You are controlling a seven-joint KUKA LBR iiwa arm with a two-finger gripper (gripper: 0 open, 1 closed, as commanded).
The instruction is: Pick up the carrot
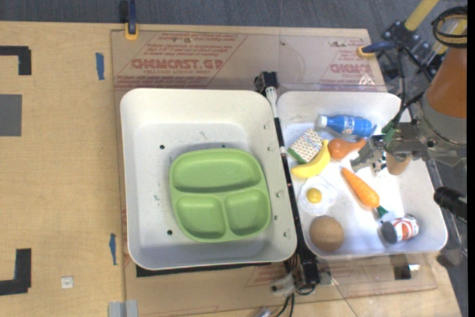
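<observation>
gripper [375, 157]: over right bin [434, 193], grip state unclear | carrot [361, 188]: lying just near of it, untouched

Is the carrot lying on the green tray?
No, the carrot lies in the right bin among other toy foods; the green tray sits in the left bin.

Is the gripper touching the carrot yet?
Apart. The camera view shows white bin floor between the gripper and the carrot, which lies flat below it in the right bin.
</observation>
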